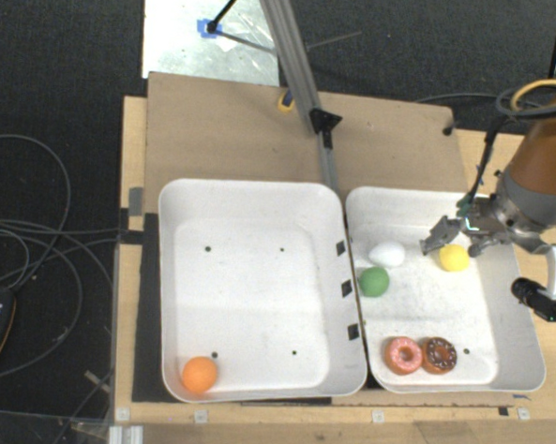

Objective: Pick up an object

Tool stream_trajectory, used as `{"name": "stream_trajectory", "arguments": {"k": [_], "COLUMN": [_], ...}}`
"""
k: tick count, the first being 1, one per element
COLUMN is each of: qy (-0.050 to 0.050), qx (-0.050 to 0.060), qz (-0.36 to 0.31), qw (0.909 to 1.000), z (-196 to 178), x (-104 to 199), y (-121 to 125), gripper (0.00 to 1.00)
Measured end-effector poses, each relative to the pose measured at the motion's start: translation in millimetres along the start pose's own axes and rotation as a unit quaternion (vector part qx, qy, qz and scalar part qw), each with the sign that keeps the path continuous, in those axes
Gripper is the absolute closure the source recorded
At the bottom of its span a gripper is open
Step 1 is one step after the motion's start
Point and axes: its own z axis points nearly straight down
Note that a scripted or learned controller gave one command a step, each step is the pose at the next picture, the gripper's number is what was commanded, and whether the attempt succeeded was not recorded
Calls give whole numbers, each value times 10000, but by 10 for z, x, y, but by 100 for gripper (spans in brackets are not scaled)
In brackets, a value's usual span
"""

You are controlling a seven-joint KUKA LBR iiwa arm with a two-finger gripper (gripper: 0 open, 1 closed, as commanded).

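Observation:
My gripper hangs over the back part of the right bin, its fingers spread open. A yellow ball lies just below and between the fingertips, which stand apart from it on either side. A white egg-shaped object rests to the left of the gripper, with a green ball just in front of it. A pink donut and a chocolate donut sit side by side near the right bin's front wall. An orange ball lies in the front left corner of the left bin.
The arm's orange-banded wrist reaches in from the right, above the right bin's far corner. A grey pole slants across the back of the bench toward the gap between the bins. Cables lie on the floor at left.

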Motion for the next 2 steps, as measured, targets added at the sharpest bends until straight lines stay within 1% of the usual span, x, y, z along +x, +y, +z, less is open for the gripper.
{"name": "stream_trajectory", "arguments": {"k": [1,2], "qy": [-5,0], "qx": [-22,5], "qz": [4,9], "qw": [10000,10000], "z": [-23,596], "x": [-2,42], "y": [9,28], "gripper": [0,0]}}
